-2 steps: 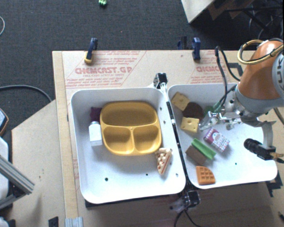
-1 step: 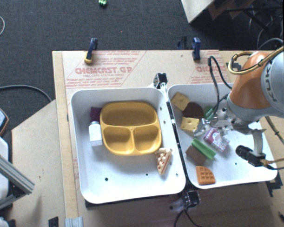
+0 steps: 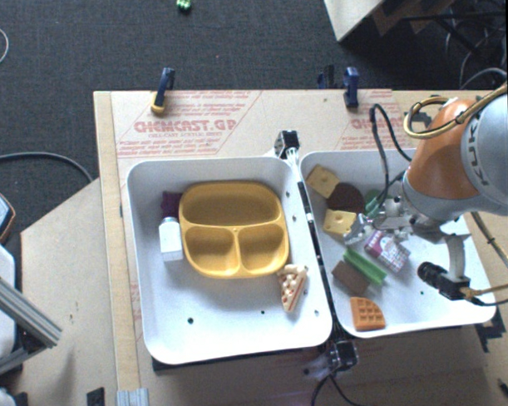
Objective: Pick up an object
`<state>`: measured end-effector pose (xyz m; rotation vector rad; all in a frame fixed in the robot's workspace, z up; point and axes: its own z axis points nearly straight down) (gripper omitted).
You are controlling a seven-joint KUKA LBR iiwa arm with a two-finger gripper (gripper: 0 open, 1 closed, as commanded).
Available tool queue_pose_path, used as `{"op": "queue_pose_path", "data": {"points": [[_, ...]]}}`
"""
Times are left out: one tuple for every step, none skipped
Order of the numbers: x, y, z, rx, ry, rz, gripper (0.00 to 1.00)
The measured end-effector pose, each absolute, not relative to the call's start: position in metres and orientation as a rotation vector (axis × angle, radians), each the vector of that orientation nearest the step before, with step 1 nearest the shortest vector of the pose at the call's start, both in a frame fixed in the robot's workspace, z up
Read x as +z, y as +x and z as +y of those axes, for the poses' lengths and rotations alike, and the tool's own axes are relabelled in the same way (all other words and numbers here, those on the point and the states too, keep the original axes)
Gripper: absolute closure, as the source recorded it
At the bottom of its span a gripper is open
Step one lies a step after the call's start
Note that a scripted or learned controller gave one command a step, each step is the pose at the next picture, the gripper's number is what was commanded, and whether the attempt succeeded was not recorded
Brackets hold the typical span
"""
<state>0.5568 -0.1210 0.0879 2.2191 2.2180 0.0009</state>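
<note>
Seen from above at a slant, the table [image 3: 235, 124] carries two white bins side by side. The grey arm [image 3: 452, 162], with its orange band, reaches in from the right and hangs low over the middle of the right bin [image 3: 458, 316]. Its wrist hides the jaws, so I cannot tell whether they are apart or together, and nothing can be seen held between them.

The pickable things crowd the left half of the right bin:
- A pink-and-white packet [image 3: 387, 250] lies closest, just below the wrist.
- A green bar [image 3: 364, 266] lies just beside the packet, and a brown block [image 3: 348, 279] touches the bar's lower side.
- An orange waffle [image 3: 368, 313] sits nearer the front wall, apart from the rest.
- Further back are a yellow cheese wedge [image 3: 338, 224], a dark brown round piece [image 3: 345, 196] and a tan square [image 3: 322, 181], packed close together.
- A small green piece [image 3: 372, 202] sits between the round piece and the wrist. It is partly hidden, so its shape is unclear.

The left bin [image 3: 148, 268] holds a yellow divided plate [image 3: 232, 228] that takes up most of its middle. A white bottle [image 3: 170, 238] touches the plate's left edge, with a purple thing [image 3: 171, 199] just behind the bottle. A wedge-shaped toy slice [image 3: 293, 286] lies by the plate's lower right corner, near the wall shared with the right bin.

Two blue clamps [image 3: 350, 85] grip the table's far edge.
</note>
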Motion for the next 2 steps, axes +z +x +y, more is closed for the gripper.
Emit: {"op": "queue_pose_path", "data": {"points": [[0.102, 0.56, -0.123, 0.01, 2.212, 2.208, 1.0], [0.147, 0.561, -0.13, 0.004, 2.219, 2.216, 1.0]]}}
